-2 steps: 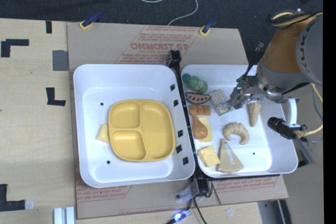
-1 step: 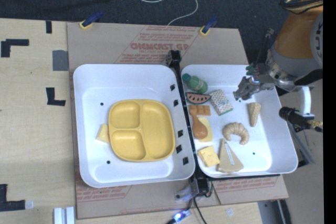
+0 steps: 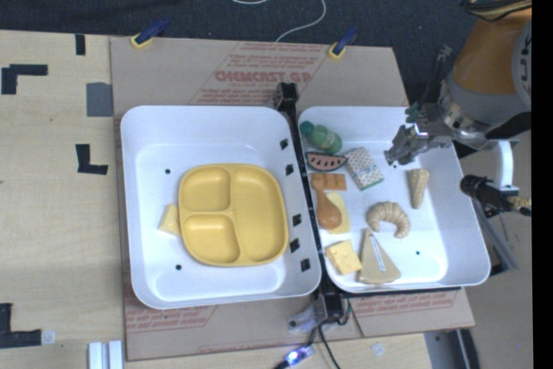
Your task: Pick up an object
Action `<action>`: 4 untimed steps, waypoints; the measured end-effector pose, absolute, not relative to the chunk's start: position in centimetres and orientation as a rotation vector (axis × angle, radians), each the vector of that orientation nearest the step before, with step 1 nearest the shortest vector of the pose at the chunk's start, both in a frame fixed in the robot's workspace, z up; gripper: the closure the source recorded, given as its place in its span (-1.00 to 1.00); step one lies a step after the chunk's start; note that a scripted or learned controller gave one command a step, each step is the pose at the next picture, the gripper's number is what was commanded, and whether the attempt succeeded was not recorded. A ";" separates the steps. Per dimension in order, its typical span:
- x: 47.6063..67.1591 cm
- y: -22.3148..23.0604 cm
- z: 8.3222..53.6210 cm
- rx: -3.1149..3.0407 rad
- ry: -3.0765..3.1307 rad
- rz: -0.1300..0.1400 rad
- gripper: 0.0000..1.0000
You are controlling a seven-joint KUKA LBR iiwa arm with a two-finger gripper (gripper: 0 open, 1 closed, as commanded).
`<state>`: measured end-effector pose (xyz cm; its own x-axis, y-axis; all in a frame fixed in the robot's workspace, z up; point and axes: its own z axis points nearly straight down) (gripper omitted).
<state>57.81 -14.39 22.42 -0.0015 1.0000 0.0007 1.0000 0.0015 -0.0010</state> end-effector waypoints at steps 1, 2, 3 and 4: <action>55.3 -9.9 23.4 -2.214 -2.225 0.000 1.00; 53.7 -4.5 23.0 -2.212 -2.226 0.001 1.00; 50.4 -0.8 21.3 -2.213 -2.222 0.006 1.00; 50.4 -1.1 21.4 -2.217 -2.222 0.004 1.00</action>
<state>50.37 -1.07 21.44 -0.0023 1.0000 0.0005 1.0000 0.0023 -0.0037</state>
